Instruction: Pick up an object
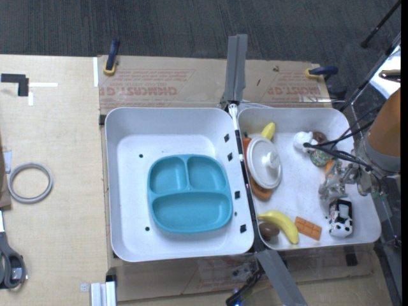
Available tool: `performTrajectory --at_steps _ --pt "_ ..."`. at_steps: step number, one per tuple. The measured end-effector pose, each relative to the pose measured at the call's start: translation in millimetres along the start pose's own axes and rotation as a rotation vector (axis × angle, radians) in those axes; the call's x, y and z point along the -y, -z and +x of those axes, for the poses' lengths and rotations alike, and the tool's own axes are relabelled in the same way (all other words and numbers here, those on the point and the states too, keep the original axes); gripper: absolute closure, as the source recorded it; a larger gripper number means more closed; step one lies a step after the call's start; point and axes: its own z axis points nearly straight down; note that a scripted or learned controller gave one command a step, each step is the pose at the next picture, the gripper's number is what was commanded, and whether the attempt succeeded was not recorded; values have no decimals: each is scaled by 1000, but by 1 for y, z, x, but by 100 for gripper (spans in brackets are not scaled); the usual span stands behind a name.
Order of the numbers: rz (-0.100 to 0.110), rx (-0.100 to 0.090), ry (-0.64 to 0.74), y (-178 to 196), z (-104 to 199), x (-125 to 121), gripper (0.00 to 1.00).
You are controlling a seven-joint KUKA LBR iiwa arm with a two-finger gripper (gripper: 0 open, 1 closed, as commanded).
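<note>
My gripper (335,187) hangs over the right side of the right bin (299,241), its metal fingers pointing down among cables. Just below it lies a black-and-white cow toy (342,218). An orange block (308,228) and a yellow banana (283,224) lie near the bin's front wall, with a dark brown piece (269,233) beside the banana. A white lidded pot (264,163) sits at the bin's left wall over something orange. Behind it is a small yellow piece (268,131). A white and green item (311,144) lies at the back. Nothing shows between the fingers.
The left bin (121,190) holds a blue divided plate (189,193). On the wooden bench to the left lie a grey tape ring (28,182) and scissors (11,268). A grey divider bar (236,69) runs between the bins at the back. Yellow clamps (112,57) hold the cardboard.
</note>
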Motion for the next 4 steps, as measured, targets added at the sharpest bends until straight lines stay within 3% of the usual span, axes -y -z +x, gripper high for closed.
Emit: performTrajectory --at_steps 1,3,4 --pt "0 0 0 0 0 0 0" --pt "0 0 -7 -7 4 -9 0" --pt "-1 2 -56 -7 -10 -23 0"
